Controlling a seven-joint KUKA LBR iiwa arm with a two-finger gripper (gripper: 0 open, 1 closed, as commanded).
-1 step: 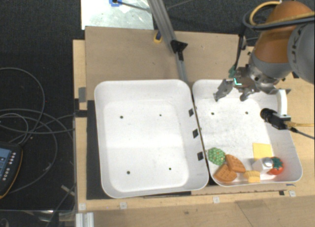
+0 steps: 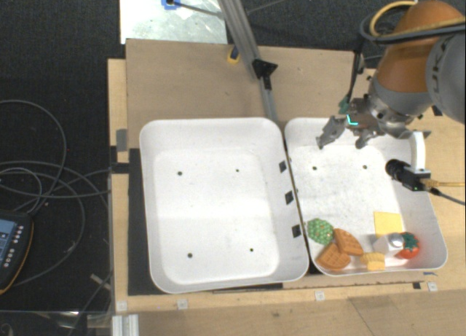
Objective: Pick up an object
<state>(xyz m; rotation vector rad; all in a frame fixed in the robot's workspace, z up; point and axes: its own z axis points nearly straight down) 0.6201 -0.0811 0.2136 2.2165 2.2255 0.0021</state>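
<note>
My gripper [image 2: 346, 136] hangs over the far end of the right bin [image 2: 342, 181], its two fingers spread apart with nothing between them. The objects lie together at the bin's near end, well below the gripper: a green bumpy piece [image 2: 319, 229], two orange waffle-like pieces [image 2: 348, 242] [image 2: 333, 258], a small yellow piece [image 2: 373, 260], a flat yellow square [image 2: 388, 222] and a clear item with a red and green end [image 2: 402, 245].
The left bin [image 2: 211, 203] lies beside the right one, with black clips [image 2: 288, 197] along the shared wall. A grey pole [image 2: 244, 32] slants over the bench from the back. A black fitting with a white bracket [image 2: 408, 170] sits over the right bin's right rim.
</note>
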